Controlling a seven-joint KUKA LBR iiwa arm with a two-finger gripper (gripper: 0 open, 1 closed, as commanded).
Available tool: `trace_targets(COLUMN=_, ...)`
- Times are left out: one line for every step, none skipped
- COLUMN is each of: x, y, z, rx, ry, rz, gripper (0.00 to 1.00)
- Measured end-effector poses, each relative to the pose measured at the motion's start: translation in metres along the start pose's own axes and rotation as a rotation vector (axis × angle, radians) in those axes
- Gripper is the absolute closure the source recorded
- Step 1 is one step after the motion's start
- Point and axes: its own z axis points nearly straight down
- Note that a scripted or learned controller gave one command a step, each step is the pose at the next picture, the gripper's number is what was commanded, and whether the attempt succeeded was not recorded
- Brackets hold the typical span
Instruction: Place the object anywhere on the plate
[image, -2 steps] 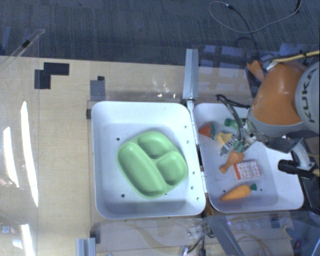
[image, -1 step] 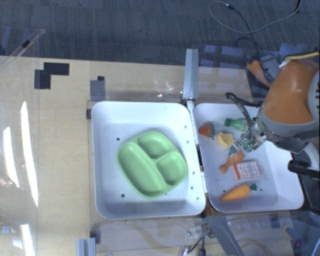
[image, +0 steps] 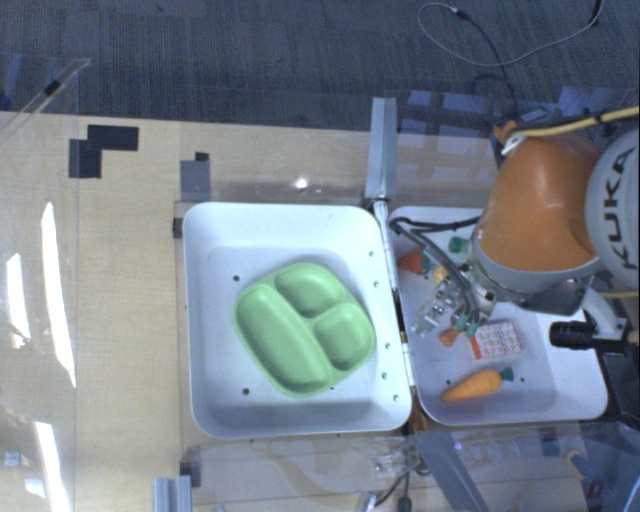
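the gripper is hanging low in the right bin; its grip state cannot be told. judged step: reaching for pickup. the carrot, orange with a green tip, is lying flat near the front wall. next: grasping, then carrying left to the green plate.

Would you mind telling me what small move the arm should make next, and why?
Probably lower the gripper toward the carrot, a little nearer the front of the right bin. The carrot lies loose on the bin floor, and the green plate sits in the left bin.
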Motion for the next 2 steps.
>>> trace_targets(x=0.021, y=0.074, z=-0.003, rx=-0.001, ry=0.0, rz=-0.118, gripper=1.0)
trace_targets(x=0.088, y=0.102, z=0.027, rx=0.002, ry=0.003, rz=-0.001, gripper=1.0)
